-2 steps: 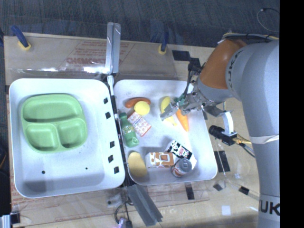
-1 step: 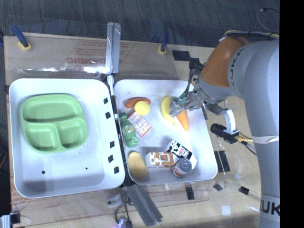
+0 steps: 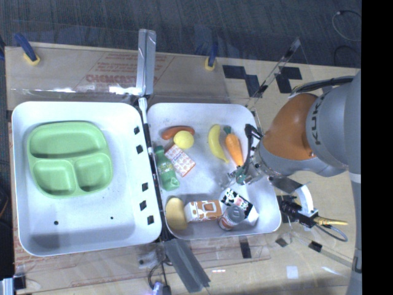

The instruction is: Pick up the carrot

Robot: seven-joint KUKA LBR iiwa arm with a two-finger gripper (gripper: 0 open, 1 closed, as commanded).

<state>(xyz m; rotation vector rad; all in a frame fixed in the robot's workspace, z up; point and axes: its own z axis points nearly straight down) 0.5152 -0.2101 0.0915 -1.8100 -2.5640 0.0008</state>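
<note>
Orange and tapered, the carrot lies in the right bin, in that bin's upper right part, with its green top toward the upper edge of the frame and its narrow end pointing down and slightly right. Just to its left, almost touching, a yellow banana curves alongside it. The tool sits just below the carrot's narrow end, low over the bin floor; whether it is open or closed cannot be told, and nothing can be seen in its grip. Behind it the grey arm with its orange band reaches in from the right side of the frame. Further left in the same bin are a lemon with a red sausage-shaped item just above it, a small patterned packet, and a green bottle near the bin's left wall. Along the lower edge of the bin lie a round yellowish item, a carton, a can and a black-and-white spotted item. The left bin holds a green divided tray in its upper part. Both bins rest on the counter.
</note>
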